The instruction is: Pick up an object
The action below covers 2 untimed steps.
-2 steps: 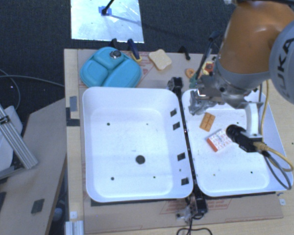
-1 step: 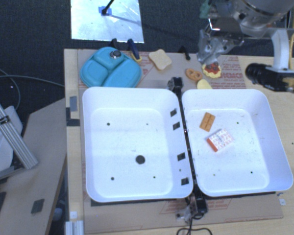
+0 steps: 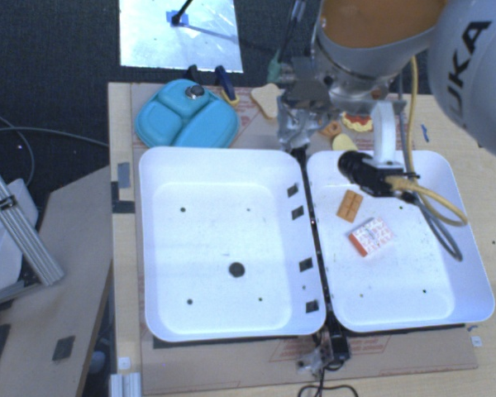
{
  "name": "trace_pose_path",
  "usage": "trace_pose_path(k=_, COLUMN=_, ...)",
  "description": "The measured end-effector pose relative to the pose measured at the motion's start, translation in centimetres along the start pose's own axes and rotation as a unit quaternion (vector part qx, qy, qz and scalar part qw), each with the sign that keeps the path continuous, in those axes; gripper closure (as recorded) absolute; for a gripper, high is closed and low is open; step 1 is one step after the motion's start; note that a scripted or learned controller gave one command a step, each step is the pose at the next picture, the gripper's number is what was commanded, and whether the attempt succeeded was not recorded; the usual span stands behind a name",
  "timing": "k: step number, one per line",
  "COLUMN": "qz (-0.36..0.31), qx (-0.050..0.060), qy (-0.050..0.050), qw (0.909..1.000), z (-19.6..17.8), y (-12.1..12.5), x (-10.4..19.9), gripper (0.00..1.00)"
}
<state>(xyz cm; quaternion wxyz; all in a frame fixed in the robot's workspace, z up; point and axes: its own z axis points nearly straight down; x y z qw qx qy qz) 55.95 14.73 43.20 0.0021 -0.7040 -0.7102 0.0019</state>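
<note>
Lying toward the middle of the right bin (image 3: pixel 471 304): orange block (image 3: pixel 350 205), checked packet (image 3: pixel 371 237). Gripper (image 3: pixel 296 132) at the back rim; open or closed, impossible to tell. Could clip that rim, descending there.

Behind the left white bin (image 3: pixel 161 222) lies a blue divided plate (image 3: pixel 187 118) on the table (image 3: pixel 122 139). Further back, a shiny metal sheet (image 3: pixel 180 23) rests on the dark carpet (image 3: pixel 50 48). At the left edge stands an aluminium frame bar (image 3: pixel 16 222), near black cables (image 3: pixel 33 131).
</note>
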Motion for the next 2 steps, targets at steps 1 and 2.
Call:
trace_pose_path(k=1, qz=0.007, qx=0.001, qy=-0.002, qw=1.0000, z=8.1, y=-2.3, x=-6.2, gripper=1.00)
trace_pose_path(k=2, qz=0.001, qx=-0.002, qy=0.000, qw=1.0000, z=16.2, y=3.5, x=-2.4, gripper=1.00)
